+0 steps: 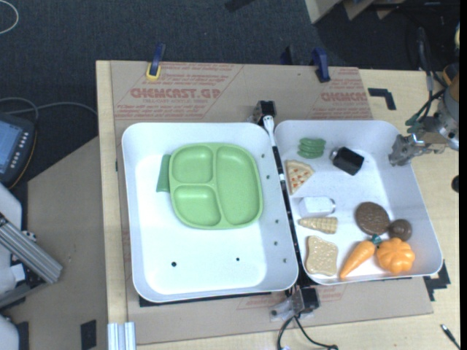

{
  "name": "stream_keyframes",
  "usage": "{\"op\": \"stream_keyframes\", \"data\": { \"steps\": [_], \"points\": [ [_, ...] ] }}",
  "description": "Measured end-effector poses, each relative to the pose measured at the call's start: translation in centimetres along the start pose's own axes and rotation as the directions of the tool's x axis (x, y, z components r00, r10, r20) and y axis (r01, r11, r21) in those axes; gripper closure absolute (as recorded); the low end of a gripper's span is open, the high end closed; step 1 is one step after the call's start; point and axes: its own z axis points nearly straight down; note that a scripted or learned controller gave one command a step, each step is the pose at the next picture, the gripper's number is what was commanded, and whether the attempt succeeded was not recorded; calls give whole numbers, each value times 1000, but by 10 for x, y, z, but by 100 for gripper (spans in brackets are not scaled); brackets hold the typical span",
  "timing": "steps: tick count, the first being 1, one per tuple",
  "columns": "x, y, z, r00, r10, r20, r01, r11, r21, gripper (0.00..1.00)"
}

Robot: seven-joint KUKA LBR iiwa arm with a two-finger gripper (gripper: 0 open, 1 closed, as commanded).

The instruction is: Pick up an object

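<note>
The right bin [408,195] holds several toy foods. A green ridged piece [312,147] and a black block [348,160] lie at its far end, with a pizza slice [297,175] beside the left wall. Lower down are a white piece [318,205], a corn cob [319,224], a bread slice [321,256], a carrot [357,258], an orange pumpkin [395,256] and a brown cookie [373,217]. My gripper [406,150] hangs over the bin's far right rim, right of the black block and apart from it, touching no object.
The left bin [146,254] carries a green divided plate [215,185]. A black divider runs between the bins. Both stand on a brown board [219,93] held by a yellow and a blue clamp at the back. Cables hang near the arm at the right edge.
</note>
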Motion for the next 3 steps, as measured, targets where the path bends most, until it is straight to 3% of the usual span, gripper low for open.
{"op": "stream_keyframes", "data": {
  "steps": [1, 3],
  "points": [
    [0, 1, -26, 1000, 1, 0, -1, 1000, 1, 100],
    [104, 13, -9, 1000, -4, -6, 4, 1000, 9, 100]
  ]
}}
